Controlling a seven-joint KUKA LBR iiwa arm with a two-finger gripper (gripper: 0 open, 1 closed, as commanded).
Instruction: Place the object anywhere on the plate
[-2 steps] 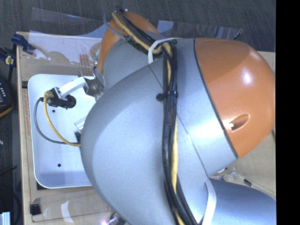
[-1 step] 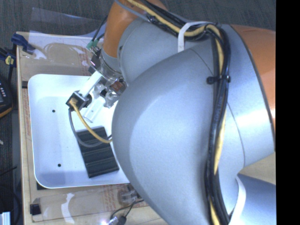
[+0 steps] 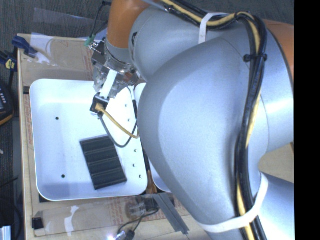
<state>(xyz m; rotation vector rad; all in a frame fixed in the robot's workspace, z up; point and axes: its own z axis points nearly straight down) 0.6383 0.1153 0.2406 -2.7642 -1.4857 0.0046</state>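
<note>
A black ribbed rectangular object (image 3: 103, 162) lies flat in the left white bin (image 3: 45, 134), near that bin's front right corner. My gripper (image 3: 106, 84) hangs over the far right part of the same bin, well behind the black object and apart from it. The grey arm with its orange band (image 3: 125, 14) covers most of the right side of the view and hides nearly all of the right bin (image 3: 158, 185), of which just a strip of rim shows.
The bins rest on a brown bench top (image 3: 65, 59) with clear tape. Blue-handled tools (image 3: 22, 45) lie past the bench's far left corner. Small metal parts and cables (image 3: 142, 209) sit at the front edge.
</note>
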